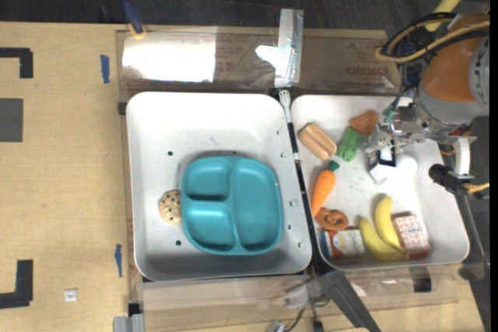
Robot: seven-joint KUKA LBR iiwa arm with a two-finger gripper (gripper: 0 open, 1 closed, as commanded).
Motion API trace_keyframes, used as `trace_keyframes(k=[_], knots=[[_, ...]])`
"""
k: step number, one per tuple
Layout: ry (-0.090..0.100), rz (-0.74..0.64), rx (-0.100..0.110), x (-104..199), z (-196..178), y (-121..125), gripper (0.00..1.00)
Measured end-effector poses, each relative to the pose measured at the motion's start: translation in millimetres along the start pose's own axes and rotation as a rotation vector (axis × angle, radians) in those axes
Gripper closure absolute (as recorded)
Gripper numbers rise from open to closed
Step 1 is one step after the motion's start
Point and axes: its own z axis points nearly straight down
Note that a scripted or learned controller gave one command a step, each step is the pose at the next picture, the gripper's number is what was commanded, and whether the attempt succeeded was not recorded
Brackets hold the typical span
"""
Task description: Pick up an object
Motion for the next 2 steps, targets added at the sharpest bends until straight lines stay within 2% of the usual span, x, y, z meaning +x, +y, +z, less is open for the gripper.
trace_keyframes(k=[1,2], knots=[[0.003,-0.003,-0.005,101.7,-102.8,-0.7,1.0],[0.001,-0.368,0.003,87.3,-91.6,44.8,1.0]])
